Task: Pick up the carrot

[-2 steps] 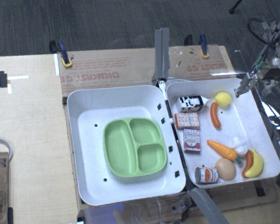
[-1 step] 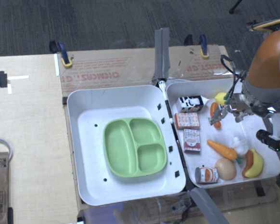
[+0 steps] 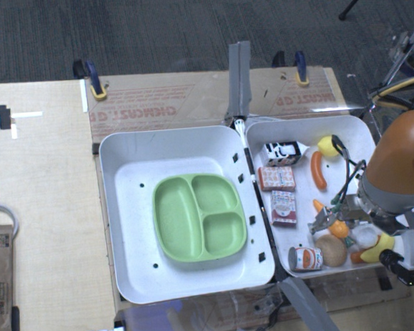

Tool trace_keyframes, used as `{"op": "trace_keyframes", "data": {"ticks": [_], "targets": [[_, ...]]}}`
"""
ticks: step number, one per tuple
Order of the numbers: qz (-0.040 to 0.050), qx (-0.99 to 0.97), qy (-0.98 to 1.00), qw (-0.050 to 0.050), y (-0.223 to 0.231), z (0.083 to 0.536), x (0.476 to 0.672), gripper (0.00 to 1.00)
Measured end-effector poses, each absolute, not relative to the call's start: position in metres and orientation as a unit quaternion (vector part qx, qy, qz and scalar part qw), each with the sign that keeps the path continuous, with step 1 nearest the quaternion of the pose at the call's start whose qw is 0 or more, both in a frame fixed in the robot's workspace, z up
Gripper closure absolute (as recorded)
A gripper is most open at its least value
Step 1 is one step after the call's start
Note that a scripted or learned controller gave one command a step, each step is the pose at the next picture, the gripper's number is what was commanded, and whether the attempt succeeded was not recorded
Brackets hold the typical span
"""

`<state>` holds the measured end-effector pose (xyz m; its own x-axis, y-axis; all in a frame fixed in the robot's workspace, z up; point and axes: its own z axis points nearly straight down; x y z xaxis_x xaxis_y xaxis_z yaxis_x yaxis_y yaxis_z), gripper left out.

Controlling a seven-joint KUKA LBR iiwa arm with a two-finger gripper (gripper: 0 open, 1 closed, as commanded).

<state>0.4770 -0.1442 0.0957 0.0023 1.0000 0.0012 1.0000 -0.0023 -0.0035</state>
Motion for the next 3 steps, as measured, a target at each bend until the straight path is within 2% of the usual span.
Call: {"op": "trace_keyframes", "data": {"ticks": [1, 2, 3], "targets": [[0.0007, -0.709, -0.705, 0.001, -0.145, 0.105, 0.478, 1.0], [0.0004, -0.712, -0.702, 0.0, -0.186, 0.136, 0.494, 1.0], [0.0006, -0.674, -0.739, 0.0, -0.126, 0.21, 0.491, 1.0]]}}
